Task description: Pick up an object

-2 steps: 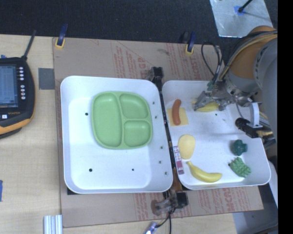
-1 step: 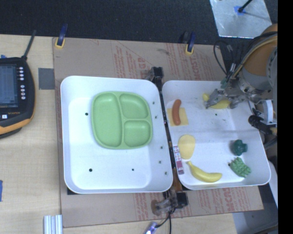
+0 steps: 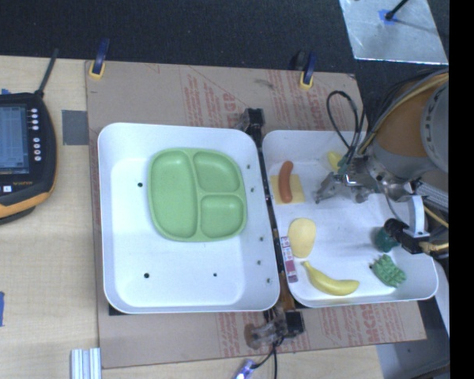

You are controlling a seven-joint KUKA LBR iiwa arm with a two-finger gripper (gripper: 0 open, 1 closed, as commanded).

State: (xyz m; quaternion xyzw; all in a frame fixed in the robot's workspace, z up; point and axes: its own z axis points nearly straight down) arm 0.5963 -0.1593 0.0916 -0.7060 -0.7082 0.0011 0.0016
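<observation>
Banana (image 3: 330,281) lying near front edge of right bin (image 3: 426,290), just beside pale yellow rounded piece (image 3: 302,237) and close to green leafy item (image 3: 388,271). Hot dog (image 3: 285,181) resting on yellow slab by bin's left wall. Gripper (image 3: 341,188) low over bin's upper middle, fingers apart, nothing between them. Green divided plate (image 3: 197,193) sitting in left bin (image 3: 118,290). Handheld control pendant (image 3: 16,160) on counter (image 3: 31,290) at far left.
</observation>
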